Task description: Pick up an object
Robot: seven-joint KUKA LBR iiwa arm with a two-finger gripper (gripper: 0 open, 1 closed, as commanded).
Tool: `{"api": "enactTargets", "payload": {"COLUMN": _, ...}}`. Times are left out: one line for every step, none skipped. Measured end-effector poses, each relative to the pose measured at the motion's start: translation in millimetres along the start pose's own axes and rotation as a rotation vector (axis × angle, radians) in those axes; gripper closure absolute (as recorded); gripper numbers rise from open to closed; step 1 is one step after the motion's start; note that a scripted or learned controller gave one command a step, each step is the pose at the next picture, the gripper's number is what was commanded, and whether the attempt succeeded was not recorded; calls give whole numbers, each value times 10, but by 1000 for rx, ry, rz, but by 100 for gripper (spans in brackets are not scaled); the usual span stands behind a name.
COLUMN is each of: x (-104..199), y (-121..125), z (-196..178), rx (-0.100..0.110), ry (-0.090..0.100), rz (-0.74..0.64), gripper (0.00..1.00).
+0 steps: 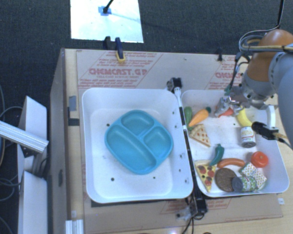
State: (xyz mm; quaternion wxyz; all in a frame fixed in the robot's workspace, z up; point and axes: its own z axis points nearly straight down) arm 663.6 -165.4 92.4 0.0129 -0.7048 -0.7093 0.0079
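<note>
My gripper (226, 104) hangs low over the back of the right bin (278, 179), reaching in from the right. A small red-orange item (226, 113) lies directly under it, partly hidden by the gripper. A carrot (200, 117) lies just to its left and a yellow banana (243, 118) just to its right. Nothing is visibly lifted off the bin floor.
The right bin also holds a green vegetable (188, 115), a cracker wedge (200, 135), a small jar (247, 136), a green pepper (217, 154), a sausage (231, 163), a tomato (259, 159), a pizza slice (205, 172) and a cookie (225, 178). A blue divided plate (138, 141) lies in the left bin (95, 179).
</note>
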Motion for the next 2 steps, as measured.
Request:
{"api": "enactTargets", "payload": {"x": 130, "y": -57, "z": -250, "rx": -33, "ry": -8, "rz": 2, "gripper": 100}}
{"api": "enactTargets", "payload": {"x": 1046, "y": -623, "z": -906, "rx": -33, "ry": -6, "rz": 1, "gripper": 100}}
